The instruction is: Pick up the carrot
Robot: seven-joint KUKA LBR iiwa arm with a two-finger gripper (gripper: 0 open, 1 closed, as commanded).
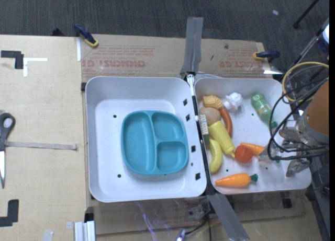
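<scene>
Where the arm (318, 114) reaches in over the right edge of the right bin (272, 182), its gripper (294, 168) sits low beside the bin's near right corner, ringed by dark cables; how it stands cannot be told from this angle. The carrot (235, 180) lies flat on the bin floor to the gripper's left, near the front wall, with its green tip pointing toward the gripper and clear space between them. Just beyond it sit a red tomato (243, 154) and a banana (214, 155), with a yellow bottle (222, 136) farther back. The left bin (99, 146) holds a teal divided plate (155, 142). Scissors (4, 140) lie on the bench at far left.
</scene>
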